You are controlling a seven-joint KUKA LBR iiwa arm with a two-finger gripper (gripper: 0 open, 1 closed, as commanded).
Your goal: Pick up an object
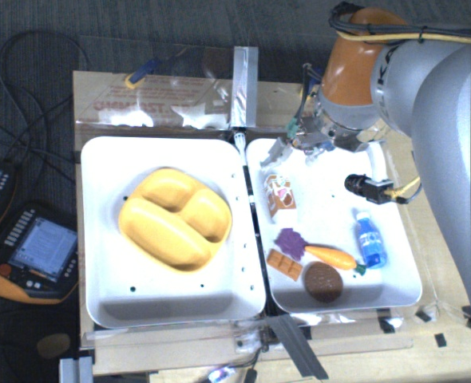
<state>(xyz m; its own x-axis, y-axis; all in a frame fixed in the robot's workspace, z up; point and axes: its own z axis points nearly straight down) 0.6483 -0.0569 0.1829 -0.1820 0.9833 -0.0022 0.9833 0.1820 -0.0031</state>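
From my station I find the gripper (293,144) poised over the far left corner of the right bin (395,294), its fingers set slightly apart with nothing between them, so nothing is held. The candidates for picking lie nearer in that bin: a small packet (280,195) just below the gripper, then a purple piece (290,242), a carrot (331,255), a brown biscuit (284,264), a dark round ball (323,282) and a blue bottle (369,240) to the right. The left bin (100,294) carries one large yellow bread-like lump (176,218), which I judge too broad for these fingers, which would explain the approach to the packet.
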